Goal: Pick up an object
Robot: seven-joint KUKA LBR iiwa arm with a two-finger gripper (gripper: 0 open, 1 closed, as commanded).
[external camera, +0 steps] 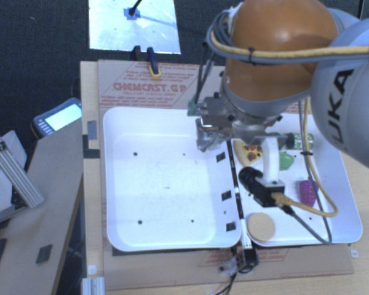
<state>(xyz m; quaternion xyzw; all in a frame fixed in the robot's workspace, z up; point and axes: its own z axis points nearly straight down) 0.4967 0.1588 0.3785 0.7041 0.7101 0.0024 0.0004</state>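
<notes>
Gripper [208, 141] hanging low over the divider [235, 183] between the two bins, at its far end, just on the left-bin side; grip state impossible to tell, the metal tip blurred and half covered by the wrist. Nothing visibly caught there. Above it, the arm's orange band [277, 35] and grey body [350, 85], cut off by the top and right edges and blocking most of the right bin's far half.

Right of the divider, in the right bin [347, 226]: a round tan disc [261, 225] near the front end of the divider; a purple object [307, 191] farther right; a green piece [286, 161] and a red-and-yellow item [253, 153] toward the far end, both partly hidden behind a white bracket and black cable fitting. A green bottle-like shape [298, 141] peeking from under the arm, hard to make out.

Left of the divider, the left bin [166, 183], white with a few dark specks.

Beneath both bins, a cardboard sheet [144, 88] with red print on a pale wooden bench [49, 226]. Beyond, dark carpet-like backing and a shiny metal plate [132, 17]. A small device with lit screen [58, 118] far left of the divider.
</notes>
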